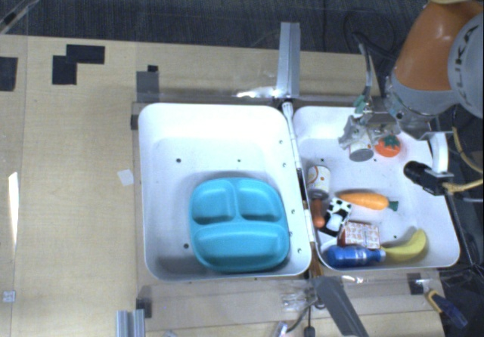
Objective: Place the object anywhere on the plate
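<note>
The gripper is hovering low in the right bin beside a small tomato-like toy, presumably lining up a pick for the blue divided plate waiting in the left bin, though I cannot tell its finger state

the arm is cut off by the top and right edges. the gripper is too small to read. the tomato sits partly hidden behind it. the banana partly hides behind the box.
</note>
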Robot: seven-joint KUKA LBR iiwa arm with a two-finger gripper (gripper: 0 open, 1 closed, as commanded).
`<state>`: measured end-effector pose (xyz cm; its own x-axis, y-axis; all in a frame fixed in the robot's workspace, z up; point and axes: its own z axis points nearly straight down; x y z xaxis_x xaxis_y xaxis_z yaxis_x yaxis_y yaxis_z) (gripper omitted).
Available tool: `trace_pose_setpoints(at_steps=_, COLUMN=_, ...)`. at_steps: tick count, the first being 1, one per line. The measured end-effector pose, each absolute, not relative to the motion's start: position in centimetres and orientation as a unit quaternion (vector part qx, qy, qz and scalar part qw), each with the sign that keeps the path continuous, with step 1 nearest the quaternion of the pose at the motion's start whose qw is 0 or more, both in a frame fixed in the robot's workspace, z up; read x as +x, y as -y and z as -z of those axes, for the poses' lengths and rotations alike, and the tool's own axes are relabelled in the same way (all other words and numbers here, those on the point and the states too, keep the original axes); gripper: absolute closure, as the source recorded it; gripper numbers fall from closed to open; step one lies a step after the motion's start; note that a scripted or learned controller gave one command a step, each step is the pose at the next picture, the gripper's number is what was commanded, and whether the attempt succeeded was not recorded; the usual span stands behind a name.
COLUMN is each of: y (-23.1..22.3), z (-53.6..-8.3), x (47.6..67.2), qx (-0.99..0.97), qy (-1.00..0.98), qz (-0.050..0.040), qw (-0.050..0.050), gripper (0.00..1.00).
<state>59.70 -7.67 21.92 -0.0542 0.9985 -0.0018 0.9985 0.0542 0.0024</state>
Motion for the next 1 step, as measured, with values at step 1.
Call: trace_pose_setpoints(at_steps=1, y=1.7, z=-18.33, x=56.06, qx=0.712, qy=-0.702, qz=0.0004, qw=-0.001, gripper=1.0)
